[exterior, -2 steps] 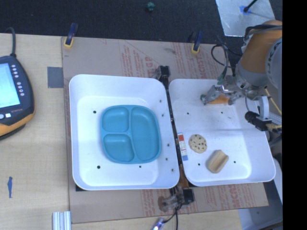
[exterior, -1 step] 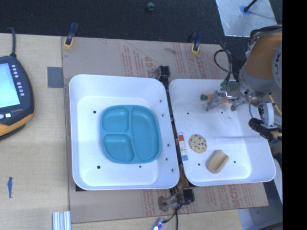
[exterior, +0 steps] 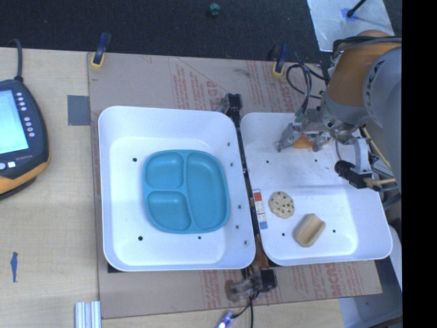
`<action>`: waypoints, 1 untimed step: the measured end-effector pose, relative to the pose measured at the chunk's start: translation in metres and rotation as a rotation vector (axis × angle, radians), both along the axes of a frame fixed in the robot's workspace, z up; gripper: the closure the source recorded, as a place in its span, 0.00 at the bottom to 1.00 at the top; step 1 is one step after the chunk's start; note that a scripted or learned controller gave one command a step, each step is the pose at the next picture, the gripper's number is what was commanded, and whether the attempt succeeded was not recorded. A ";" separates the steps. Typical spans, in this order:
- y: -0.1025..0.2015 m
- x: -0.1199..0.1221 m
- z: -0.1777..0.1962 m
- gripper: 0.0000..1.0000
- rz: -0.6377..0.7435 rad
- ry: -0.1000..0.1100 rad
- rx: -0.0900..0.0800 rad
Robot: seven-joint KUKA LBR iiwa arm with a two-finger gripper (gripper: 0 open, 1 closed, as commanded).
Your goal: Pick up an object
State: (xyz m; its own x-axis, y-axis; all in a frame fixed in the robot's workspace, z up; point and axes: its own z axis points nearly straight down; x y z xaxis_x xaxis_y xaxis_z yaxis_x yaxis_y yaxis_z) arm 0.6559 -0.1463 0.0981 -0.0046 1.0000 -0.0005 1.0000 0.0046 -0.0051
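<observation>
Cardboard [exterior: 205,80] lettering (red, unreadable) beneath bins [exterior: 109,183]

A pale wooden bench [exterior: 48,238] carries a brown cardboard sheet [exterior: 171,74] printed with red lettering, held at its far edge by blue-and-yellow clamps [exterior: 100,50]; a grey tape square [exterior: 78,109] sits on the wood; beyond lies dark carpeted floor [exterior: 171,12], evenly lit.

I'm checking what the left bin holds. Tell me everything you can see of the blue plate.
The blue plate is a light blue, matte, plastic-looking tray with rounded corners, split by raised ridges into three compartments: one long one on its right, two smaller on its left. It lies flat, slightly rotated, near the middle of the left bin, resting on the bin's floor. Nothing else touches it.
</observation>
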 end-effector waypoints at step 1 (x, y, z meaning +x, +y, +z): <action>0.037 -0.067 0.052 0.00 0.000 -0.002 -0.001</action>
State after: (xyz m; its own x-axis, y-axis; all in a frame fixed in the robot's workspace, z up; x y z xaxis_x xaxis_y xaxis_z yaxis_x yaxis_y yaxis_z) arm 0.5886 -0.1091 0.1498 -0.0047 1.0000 -0.0012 1.0000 0.0047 -0.0033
